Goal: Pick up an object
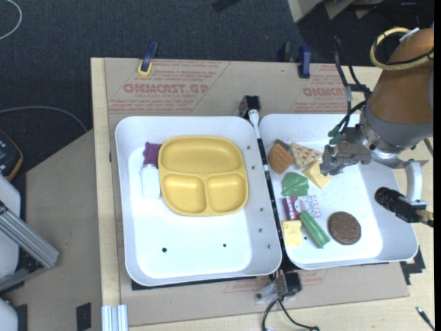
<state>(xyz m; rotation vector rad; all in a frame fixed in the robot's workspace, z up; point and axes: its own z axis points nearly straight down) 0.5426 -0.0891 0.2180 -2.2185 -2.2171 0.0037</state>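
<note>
**Cheese wedge under my tool in the right bin**

Cheese wedge (317, 176), pale yellow, lies near the right bin's (386, 250) upper middle. My tool (335, 158) hangs directly over it; I cannot tell its opening or whether it has hold. Crowding close: a cracker (304, 154), bread (280, 157), a green leaf (295, 183). A chocolate cookie (344, 227) sits apart.

Two bins are set side by side on the bench (103, 185). In the left bin (193, 261), a divided tray (203, 174) is placed toward the back, with a small bottle (149, 174) just beside it on the left. In the right bin (386, 247), food pieces are clustered at the left, a round cookie (344, 227) lying right of a cucumber-like piece (314, 229).
</note>
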